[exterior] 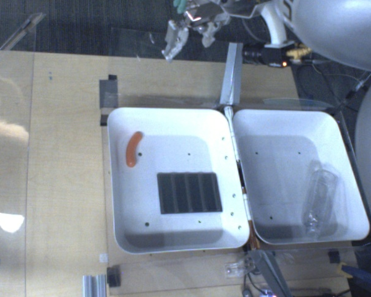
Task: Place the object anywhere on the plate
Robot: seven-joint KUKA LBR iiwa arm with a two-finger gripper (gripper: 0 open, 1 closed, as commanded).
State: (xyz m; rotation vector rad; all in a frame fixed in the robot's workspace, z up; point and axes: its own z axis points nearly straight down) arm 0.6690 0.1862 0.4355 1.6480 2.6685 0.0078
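Gripper hovers, perhaps open, well apart from the orange object.

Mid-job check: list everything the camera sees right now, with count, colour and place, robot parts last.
Bins: 2, white, side by side on the bench; left bin, right bin.
Sausage-shaped object: 1, orange, upper left of the left bin.
Ridged plate: 1, dark grey, centre of the left bin, apart from the orange object.
Clear plastic item: 1, transparent, right side of the right bin; hard to identify.
Bench: 1, light wood.
Arm: 1, grey, top right.
Gripper: 1, above the bins' far edge, jaws apart, holding nothing.
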